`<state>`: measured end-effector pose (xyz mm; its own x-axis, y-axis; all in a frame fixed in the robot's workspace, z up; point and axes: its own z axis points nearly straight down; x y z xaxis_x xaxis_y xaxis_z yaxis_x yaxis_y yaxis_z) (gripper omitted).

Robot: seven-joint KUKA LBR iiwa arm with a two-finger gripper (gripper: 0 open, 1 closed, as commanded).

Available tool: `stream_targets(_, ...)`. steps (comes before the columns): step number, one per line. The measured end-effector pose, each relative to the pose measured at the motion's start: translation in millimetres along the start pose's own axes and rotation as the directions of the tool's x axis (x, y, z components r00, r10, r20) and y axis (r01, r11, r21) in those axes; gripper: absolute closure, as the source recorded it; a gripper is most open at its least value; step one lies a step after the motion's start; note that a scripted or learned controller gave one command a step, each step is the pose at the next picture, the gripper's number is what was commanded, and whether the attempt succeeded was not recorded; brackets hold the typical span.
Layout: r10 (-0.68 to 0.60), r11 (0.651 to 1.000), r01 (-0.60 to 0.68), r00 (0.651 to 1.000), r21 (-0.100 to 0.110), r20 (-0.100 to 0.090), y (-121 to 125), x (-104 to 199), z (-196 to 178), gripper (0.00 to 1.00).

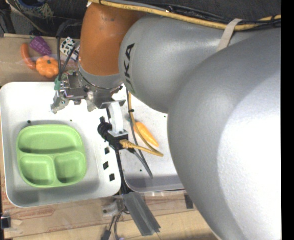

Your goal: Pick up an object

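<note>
Your claw [60, 98] hangs at the far edge of the left bin [9, 114], just beyond the green divided tray [50, 154]. From this slant you cannot tell whether it is open or closed, and you can see nothing held in it. The arm [207, 109] reaches across the right bin [157, 171] with the orange band [99, 39] turned so that the claw points down into the left one, which suggests the program is trying for something there. The only thing in that bin is the tray. It lies flat with its hollows up and covers much of the floor, so my guess is that its thin raised rim is the one place a pinch could catch. The claw is near the tray's far rim but apart from it, so you should count the pick as not yet made. A yellow-orange tapered piece [144, 133] lies in the right bin close to the divide, half under the wrist, and the arm would have to draw back to reach it. The small pumpkin [47, 67] and the purple toy [39, 46] sit on the bench [9, 74] outside both bins, likely set aside and not meant as targets
</note>
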<state>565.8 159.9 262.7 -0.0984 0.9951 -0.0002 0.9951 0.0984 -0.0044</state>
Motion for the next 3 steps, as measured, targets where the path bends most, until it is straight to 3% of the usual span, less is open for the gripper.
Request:
stream_targets(1, 0.148, 0.989, -0.148, 0.989, 0.000, 0.000, -44.0, -36.3, 167.4, 0.00)
stream_targets(2, 0.513, 0.858, -0.513, 0.858, 0.000, -0.001, -20.0, 62.7, 93.0, 0.00)
stream_targets(3, 0.372, 0.928, -0.372, 0.928, -0.003, -0.002, -36.1, 54.8, -53.9, 0.00)
